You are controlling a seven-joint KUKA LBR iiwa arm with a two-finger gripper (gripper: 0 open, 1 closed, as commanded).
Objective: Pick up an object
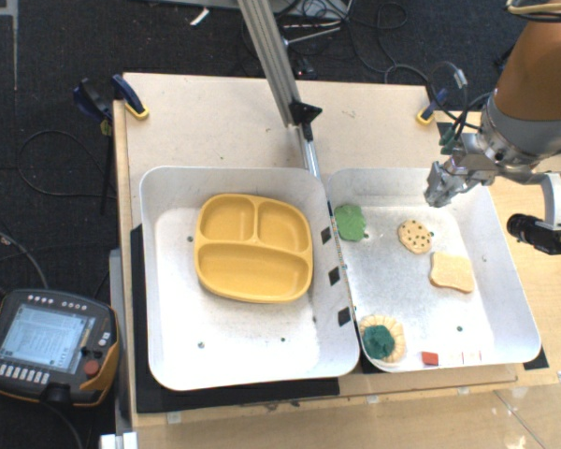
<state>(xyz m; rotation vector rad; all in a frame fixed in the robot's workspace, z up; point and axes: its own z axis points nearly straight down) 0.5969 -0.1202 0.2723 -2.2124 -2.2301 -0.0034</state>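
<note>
the grey two-finger gripper [439,193] hangs over the right white bin's [505,279] far edge. can't tell its state. nearest pick looks like the round tan chocolate-chip cookie [414,237], just below-left in view.

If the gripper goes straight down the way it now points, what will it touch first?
Probably the bare floor of the right bin near its far edge. The gripper points downward there, and the cookie lies slightly nearer the camera, likely missed. Depth is uncertain from this single view.

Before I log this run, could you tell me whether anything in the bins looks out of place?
Nothing looks spilled or broken. One oddity: the small plate with green food sits jammed in the right bin's near-left corner, overlapping its rim.
</note>
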